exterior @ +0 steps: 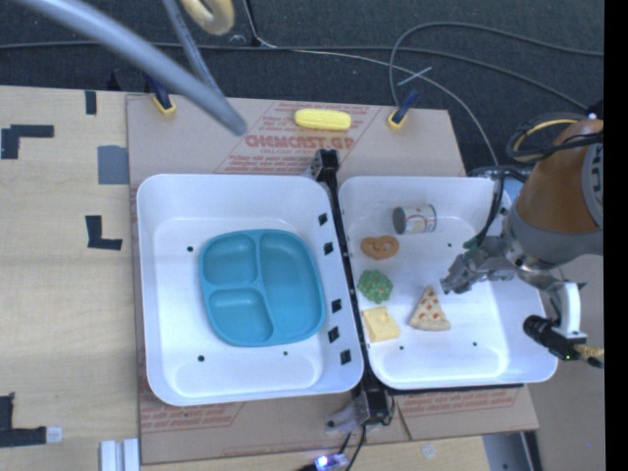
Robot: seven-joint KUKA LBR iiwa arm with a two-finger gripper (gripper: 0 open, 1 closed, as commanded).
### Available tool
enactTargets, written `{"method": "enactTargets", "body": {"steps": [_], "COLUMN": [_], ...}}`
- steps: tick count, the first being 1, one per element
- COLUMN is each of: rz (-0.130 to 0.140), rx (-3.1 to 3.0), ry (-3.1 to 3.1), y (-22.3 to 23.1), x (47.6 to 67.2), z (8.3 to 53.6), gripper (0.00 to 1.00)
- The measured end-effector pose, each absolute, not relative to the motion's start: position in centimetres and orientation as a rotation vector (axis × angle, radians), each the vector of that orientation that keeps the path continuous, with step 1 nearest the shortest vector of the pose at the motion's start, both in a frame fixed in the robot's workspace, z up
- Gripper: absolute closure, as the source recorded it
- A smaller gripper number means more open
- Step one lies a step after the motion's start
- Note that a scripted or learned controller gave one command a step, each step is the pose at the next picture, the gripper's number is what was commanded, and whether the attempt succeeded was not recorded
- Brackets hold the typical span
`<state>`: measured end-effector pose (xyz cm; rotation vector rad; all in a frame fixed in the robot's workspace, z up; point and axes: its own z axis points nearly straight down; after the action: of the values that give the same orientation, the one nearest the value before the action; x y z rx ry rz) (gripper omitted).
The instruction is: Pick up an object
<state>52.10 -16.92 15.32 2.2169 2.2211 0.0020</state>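
Left bin [157, 263], left-centre of frame: holds a blue divided tray [262, 287] lying flat in its middle, three compartments. Above it at the top edge of the cardboard, a yellow banana-shaped thing [322, 119] lies just beyond both bins.

Right bin [510, 361], right-centre: five small items, all in its left half. Small can [415, 219] on its side, upper part of the bin. Pretzel [380, 247] just below and left of the can. Green broccoli-like piece [375, 286] below the pretzel, near the divider. Yellow cheese-like block [381, 324] just beneath that, lower left of the bin. Pizza slice [429, 311] right of the block, point facing up, apart from it.

Claw [457, 277] sits low in the right bin, right of the pizza slice and slightly above it, near but not touching (nothing seen between its fingers). Fingers too dark and small, cannot tell whether wide or narrow. Arm [554, 204] comes in from the right edge of frame, orange band above grey wrist.

Surface [59, 292] is light wood with dark tape marks at far left.
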Motion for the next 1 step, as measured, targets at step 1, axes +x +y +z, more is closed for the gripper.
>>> {"method": "enactTargets", "body": {"steps": [1], "rz": [0.003], "rx": [2.217], "ry": [2.220], "y": [-16.92], "x": [52.23], "z": [20.61], "gripper": [1.00]}}
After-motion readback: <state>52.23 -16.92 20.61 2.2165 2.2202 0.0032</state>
